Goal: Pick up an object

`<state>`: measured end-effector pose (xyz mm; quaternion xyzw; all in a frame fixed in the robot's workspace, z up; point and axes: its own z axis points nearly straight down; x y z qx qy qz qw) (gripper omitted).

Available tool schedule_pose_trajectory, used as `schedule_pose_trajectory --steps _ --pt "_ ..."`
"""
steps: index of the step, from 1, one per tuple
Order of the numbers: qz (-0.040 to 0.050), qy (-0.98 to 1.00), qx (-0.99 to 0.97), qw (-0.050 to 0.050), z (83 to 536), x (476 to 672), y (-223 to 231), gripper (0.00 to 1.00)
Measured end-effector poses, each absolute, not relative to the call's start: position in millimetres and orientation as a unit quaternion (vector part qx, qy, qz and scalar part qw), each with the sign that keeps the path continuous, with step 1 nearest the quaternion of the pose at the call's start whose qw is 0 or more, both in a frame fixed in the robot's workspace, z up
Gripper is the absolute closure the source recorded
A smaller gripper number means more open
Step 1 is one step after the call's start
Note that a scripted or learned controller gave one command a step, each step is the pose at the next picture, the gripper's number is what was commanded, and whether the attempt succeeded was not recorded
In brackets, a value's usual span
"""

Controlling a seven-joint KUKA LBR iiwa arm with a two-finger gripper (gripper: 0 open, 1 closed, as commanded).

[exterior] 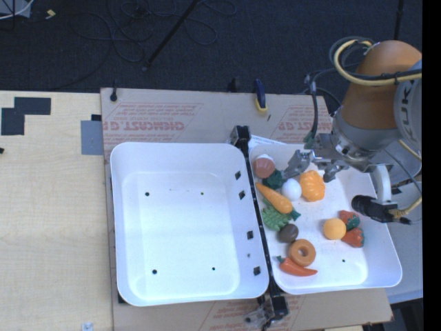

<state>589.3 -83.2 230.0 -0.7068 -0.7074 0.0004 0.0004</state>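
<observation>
Two bins: side by side on the bench; the left bin [131,185] carries no items, the right bin [375,267] carries all of them.
Arm: the grey arm with its orange band [379,81] enters from 3 o'clock and hangs over the upper part of the right bin.
Gripper: the gripper [313,165] sits low at the 11 o'clock part of the right bin, just above the toy cluster. Two dark fingers appear splayed apart, one toward the white egg, one past the orange pepper; nothing can be seen clamped between them. Judged parted and empty-handed.
Nearest candidates: the orange pepper [312,185] and the white egg [292,189] lie touching, directly at 6 o'clock of the fingers.
Other contents: pink round piece [264,165] at 9 o'clock of the gripper; carrot [273,198] slanting beside the egg; green leafy piece [275,218] under the carrot; dark brown piece [288,232]; ring-shaped doughnut [302,252]; red chilli [298,270] at the 6 o'clock edge; small orange ball [334,229]; red strawberry-like piece [353,237] beside it.
Work done: approach only. The gripper is positioned over the cluster; every item rests on the bin floor.
Work left: close on one item, lift it clear. None of that is achieved as yet.
Risk, as judged: the pepper and egg are packed tight against each other and the carrot, so a closing grip may wedge between them or nudge the smooth egg away.
Assessment: early stage, pre-grasp.
</observation>
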Motion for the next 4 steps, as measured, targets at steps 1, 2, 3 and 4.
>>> schedule_pose_trajectory --steps 1,2,3,4 --pt "0.0032 -0.707 -0.707 0.004 155 568.6 -83 0.0" --pt "0.0023 -0.707 -0.707 0.004 102 498.8 -83 0.0" --pt "0.0006 -0.707 -0.707 0.0 103 534.3 -103 0.0" --pt "0.0024 -0.709 -0.705 0.003 87 646.2 -96 0.0"
